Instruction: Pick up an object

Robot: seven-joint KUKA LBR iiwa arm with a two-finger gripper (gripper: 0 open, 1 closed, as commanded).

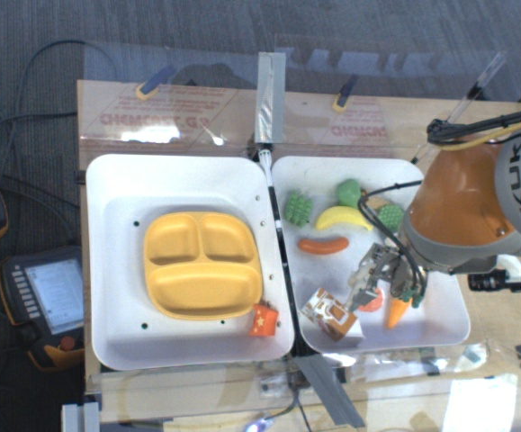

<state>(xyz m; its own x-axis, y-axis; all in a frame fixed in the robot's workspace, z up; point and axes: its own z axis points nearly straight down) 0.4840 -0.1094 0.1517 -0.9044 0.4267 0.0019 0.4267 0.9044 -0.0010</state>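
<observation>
My gripper (375, 282) hangs low in the right bin (440, 336), over a red-orange toy (371, 301) that sits just below its fingers. Nothing is visibly held. An orange carrot (398, 310) stands right beside the gripper. A small brown and white box (328, 312) lies to the gripper's left. Farther back lie a red sausage (323, 245), a yellow banana (342, 217), a spiky green ball (298, 209), a green vegetable (349, 190) and another green piece (390, 215).
The left bin (116, 196) holds a yellow divided plate (202, 265) and a small orange block (263, 320) near its front right corner. The arm's orange band (462, 201) covers the right bin's right side. A metal divider (269, 106) stands behind the bins.
</observation>
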